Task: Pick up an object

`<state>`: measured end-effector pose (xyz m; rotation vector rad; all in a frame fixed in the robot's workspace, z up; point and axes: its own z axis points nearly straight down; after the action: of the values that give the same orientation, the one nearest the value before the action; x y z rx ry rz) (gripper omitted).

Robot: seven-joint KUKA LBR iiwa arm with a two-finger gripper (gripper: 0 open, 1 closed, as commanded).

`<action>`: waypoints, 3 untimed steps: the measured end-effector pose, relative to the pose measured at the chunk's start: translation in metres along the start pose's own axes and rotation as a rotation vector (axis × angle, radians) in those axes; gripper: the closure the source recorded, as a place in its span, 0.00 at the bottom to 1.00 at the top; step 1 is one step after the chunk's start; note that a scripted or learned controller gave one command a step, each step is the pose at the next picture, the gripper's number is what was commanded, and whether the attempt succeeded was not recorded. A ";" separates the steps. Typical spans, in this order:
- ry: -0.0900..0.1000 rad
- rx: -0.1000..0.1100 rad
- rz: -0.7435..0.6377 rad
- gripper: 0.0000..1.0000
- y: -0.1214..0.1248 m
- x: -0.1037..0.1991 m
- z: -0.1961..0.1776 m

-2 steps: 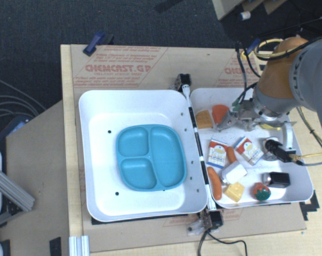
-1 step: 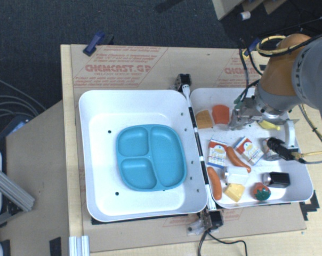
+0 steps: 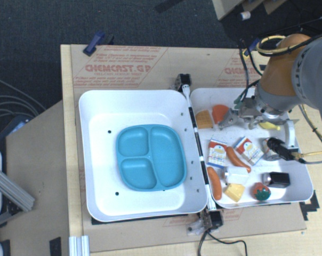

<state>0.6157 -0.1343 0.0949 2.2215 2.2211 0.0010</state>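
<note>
Camera view looks down at a slant on a surface (image 3: 70,143) carrying two shallow white bins side by side. The left bin (image 3: 97,111) holds a blue divided plate (image 3: 150,157), lying flat near its middle. The right bin (image 3: 302,188) holds the loose toy food the task draws from, so the arm (image 3: 289,63) reaches over it from the right, with the gripper (image 3: 251,112) lowered into the bin's upper part.

Whether the gripper is open or closed I cannot tell, since the wrist hides it from above.

Just left of the gripper lies an orange piece (image 3: 220,112), rounded and smooth, with a tan bread-like piece (image 3: 203,119) beside it near the dividing wall. My guess is that one of these is the target, given how close the gripper sits. A yellow piece (image 3: 270,125) peeks out beneath the arm.

Lower in the bin are a small printed carton (image 3: 217,153), a second carton (image 3: 249,149), a thin orange carrot (image 3: 236,159), a sausage (image 3: 215,183), a cheese wedge (image 3: 234,191), a red and green fruit (image 3: 262,191) and a black block (image 3: 278,179). They lie crowded, some touching, so a clean grasp may be awkward.
</note>
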 end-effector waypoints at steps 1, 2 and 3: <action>0.000 0.000 -0.001 0.00 0.051 0.029 0.010; -0.001 -0.002 -0.002 1.00 0.052 0.029 -0.001; -0.002 -0.001 -0.002 0.00 0.052 0.030 -0.001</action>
<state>0.6673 -0.1048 0.0956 2.2179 2.2220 0.0004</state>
